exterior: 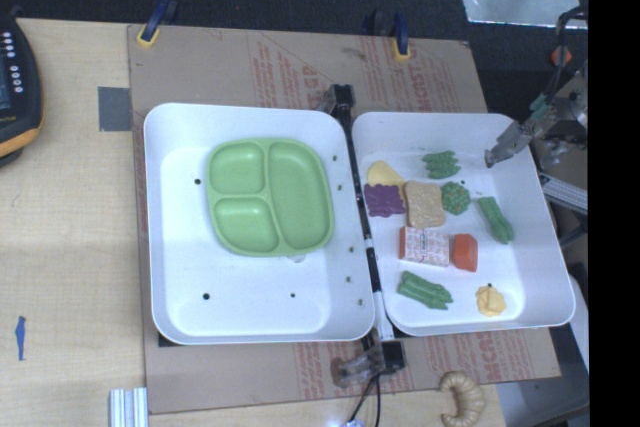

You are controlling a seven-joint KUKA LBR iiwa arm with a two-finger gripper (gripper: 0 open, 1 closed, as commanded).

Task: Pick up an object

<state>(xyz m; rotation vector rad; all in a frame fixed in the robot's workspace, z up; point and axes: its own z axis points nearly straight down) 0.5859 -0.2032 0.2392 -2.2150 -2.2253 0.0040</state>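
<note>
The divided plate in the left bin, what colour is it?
Light green. The divided plate shows clearly in the camera view, lying in the left bin.

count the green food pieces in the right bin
4: one at the top, a round one beside the cracker, a long one at right, and a pod near the front.

Two white bins sit side by side on the table (70, 245) — left bin (180, 305) holds a green tray (270, 196), right bin (535, 290) toy food. The claw (500, 153) hovers at its upper right edge.
</note>
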